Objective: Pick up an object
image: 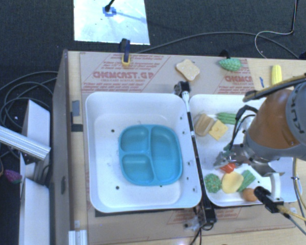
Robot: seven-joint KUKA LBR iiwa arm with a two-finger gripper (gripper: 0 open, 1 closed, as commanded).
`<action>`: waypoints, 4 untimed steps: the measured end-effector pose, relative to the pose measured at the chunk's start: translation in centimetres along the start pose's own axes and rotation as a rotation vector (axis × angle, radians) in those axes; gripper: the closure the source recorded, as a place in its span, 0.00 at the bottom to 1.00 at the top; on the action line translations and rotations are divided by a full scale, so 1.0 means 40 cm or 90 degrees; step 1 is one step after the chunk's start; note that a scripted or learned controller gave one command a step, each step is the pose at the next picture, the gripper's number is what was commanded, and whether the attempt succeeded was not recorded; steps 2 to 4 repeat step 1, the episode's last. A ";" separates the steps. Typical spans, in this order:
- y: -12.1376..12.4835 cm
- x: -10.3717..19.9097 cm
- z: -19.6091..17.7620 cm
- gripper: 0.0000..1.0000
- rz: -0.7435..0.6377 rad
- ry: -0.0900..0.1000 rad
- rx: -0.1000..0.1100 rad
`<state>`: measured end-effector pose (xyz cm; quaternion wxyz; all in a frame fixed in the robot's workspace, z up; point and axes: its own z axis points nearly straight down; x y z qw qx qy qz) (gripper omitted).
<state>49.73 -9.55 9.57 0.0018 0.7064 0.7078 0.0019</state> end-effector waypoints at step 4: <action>0.035 0.127 -0.373 1.00 -0.001 0.000 0.000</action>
